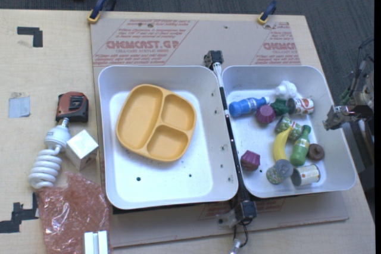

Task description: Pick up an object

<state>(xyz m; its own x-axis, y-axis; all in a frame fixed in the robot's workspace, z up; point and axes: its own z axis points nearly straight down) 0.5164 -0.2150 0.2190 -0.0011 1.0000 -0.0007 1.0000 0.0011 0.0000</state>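
Two white bins sat side by side, and the right bin held your pick of small objects: a blue bottle, a yellow banana, a green bottle, a small can and a purple block lying apart near its left wall. The gripper hung at that bin's right rim; you could not tell whether it was clenched or released. Behind the bins, the brown sheet read "CHEMCAST GP".
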